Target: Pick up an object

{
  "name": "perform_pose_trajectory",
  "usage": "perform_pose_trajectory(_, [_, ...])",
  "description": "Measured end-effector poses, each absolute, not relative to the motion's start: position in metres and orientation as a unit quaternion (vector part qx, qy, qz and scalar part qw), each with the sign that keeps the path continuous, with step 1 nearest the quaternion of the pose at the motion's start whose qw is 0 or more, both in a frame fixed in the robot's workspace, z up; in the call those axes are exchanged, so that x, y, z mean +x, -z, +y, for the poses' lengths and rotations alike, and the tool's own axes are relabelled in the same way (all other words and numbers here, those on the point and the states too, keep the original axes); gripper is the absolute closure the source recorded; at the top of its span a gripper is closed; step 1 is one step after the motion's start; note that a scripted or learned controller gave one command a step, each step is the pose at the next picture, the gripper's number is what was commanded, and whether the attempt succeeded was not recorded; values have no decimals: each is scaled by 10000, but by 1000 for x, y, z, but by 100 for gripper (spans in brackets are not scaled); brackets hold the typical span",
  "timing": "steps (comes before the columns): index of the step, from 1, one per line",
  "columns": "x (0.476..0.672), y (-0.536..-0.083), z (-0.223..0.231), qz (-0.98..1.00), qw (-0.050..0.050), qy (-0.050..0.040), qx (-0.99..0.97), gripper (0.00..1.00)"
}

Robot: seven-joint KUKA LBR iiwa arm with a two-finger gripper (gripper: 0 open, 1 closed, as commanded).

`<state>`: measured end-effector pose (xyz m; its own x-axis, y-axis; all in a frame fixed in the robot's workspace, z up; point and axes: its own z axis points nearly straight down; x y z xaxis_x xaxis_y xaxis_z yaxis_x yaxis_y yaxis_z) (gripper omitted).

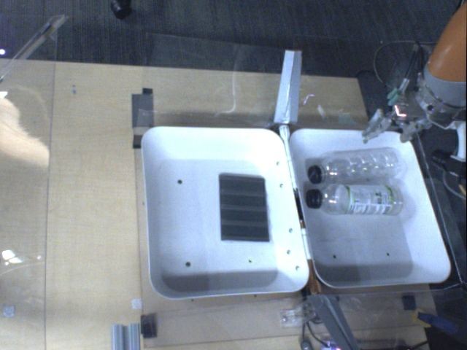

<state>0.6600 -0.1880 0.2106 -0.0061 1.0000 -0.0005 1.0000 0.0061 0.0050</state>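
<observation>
— Two white bins are seen side by side on the table (87, 217). What is seen in the left bin (168, 217)?

— A dark flat pad (244, 207) with ridges is laid in the middle of it. It lies flat on the white floor of the bin.

— And what is kept in the right bin (423, 261)?

— Two clear plastic bottles are laid there on their sides. They are placed one beside the other, very close, in the far half of the bin. Both black caps are turned to the left, toward the wall between the bins. The far bottle (361, 165) looks bare and see-through. The near bottle (357, 199) is wrapped in a pale label with some green on it.

— Where is the gripper (392, 122) seen?

— It is seen at the far right corner of the right bin, just over the rim. It is held above and a bit behind the far bottle, apart from it. Nothing is seen between its fingers. The fingers look spread a little, with a gap between them.

— What is seen of the arm (449, 64)?

— An orange band and a grey part are seen at the right edge, above the gripper. Thin wires are looped beside it.

— Is anything else seen on the table?

— A grey metal bar (289, 86) is stood up behind the place where the two bins meet.
</observation>
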Motion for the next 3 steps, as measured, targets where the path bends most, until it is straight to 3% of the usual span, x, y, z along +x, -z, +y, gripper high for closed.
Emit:
perform_pose_trajectory(1, [652, -88, -183, 7853, 41, -24, 6191, 0])
perform_pose_trajectory(2, [581, -89, -159, 8155, 51, -31, 5787, 0])
perform_pose_trajectory(3, [535, -91, -130, 8873, 90, -40, 4611, 0])
